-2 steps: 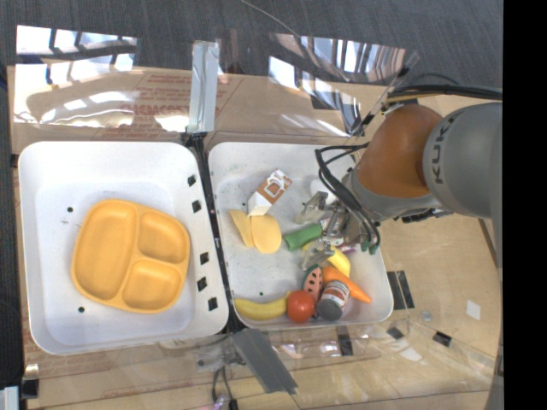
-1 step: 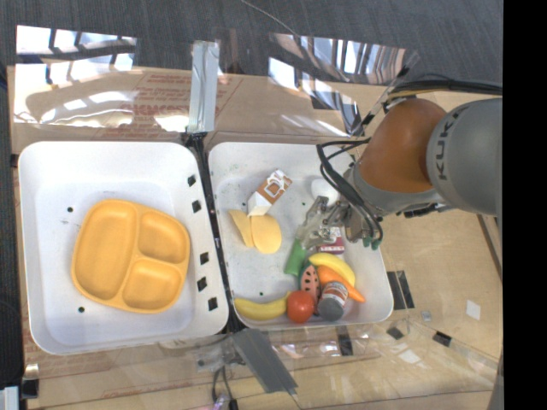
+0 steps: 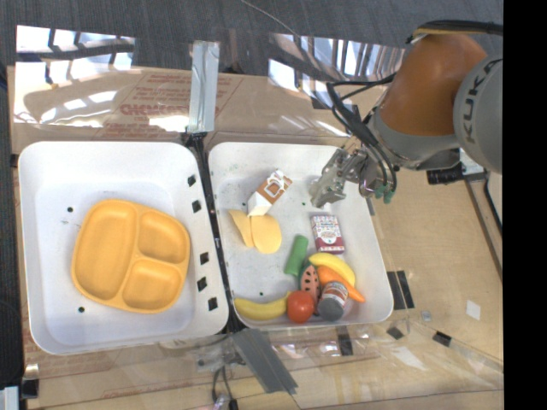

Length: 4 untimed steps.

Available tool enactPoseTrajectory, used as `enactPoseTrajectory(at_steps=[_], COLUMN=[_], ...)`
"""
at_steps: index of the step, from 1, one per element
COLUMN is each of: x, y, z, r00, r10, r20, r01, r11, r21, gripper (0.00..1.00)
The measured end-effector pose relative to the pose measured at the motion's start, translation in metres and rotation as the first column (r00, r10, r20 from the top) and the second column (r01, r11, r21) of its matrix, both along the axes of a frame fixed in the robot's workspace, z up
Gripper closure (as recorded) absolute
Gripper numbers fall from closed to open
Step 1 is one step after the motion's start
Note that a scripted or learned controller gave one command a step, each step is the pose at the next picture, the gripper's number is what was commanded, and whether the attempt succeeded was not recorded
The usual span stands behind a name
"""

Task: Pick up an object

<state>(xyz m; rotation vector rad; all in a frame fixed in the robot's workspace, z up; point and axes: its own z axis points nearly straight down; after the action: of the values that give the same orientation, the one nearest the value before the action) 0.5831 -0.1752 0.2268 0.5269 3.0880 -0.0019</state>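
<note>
A bench (image 3: 444, 254) is seen from above, carrying two shallow white bins side by side, with taped cardboard behind them and dark flooring beyond. In the left bin (image 3: 51, 178) a yellow divided plate (image 3: 130, 254) is laid flat. The right bin (image 3: 231, 165) contains the candidate objects: a small carton (image 3: 269, 192) near the middle, pale yellow slices (image 3: 256, 231) just below it, a green piece (image 3: 297, 254), a red packet (image 3: 326, 233), and a tight cluster along the near edge made up of two bananas (image 3: 261, 307), a tomato (image 3: 300, 307) and a small bottle (image 3: 333, 300).

The gripper (image 3: 327, 190) is positioned over the upper right part of the right bin, above a bare patch of floor between the carton and the red packet. Nothing is seen between its fingers; whether they are apart or together cannot be told from this view. No object is judged to have been picked yet.

The following risks are to be expected:

- A straight descent from here may meet bare bin floor, since no object lies directly beneath the gripper.
- The bin's right wall is near, so a finger may be caught on the rim.
- The red packet lies flat and may be pushed aside rather than grasped.
- In the near cluster, items are touching; neighbours may be displaced or two lifted together.
</note>
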Motion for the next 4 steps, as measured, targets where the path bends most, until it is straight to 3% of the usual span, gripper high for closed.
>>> enactPoseTrajectory(at_steps=[1, 2, 3, 4], x=[0.018, 0.019, 0.05, 0.037], y=[0.016, 0.015, 0.078, 0.027], z=[-0.066, -0.063, -0.128, -0.099], r00=[0.996, 0.996, 0.995, 0.999], r10=[-0.092, -0.092, -0.098, -0.04], r20=[-0.014, -0.009, -0.01, -0.006], r01=[0.092, 0.092, 0.098, 0.04], r11=[0.996, 0.996, 0.995, 0.999], r21=[0.004, 0.003, 0.005, 0.001], gripper=[1.0, 0.0, 0.0, 0.0])
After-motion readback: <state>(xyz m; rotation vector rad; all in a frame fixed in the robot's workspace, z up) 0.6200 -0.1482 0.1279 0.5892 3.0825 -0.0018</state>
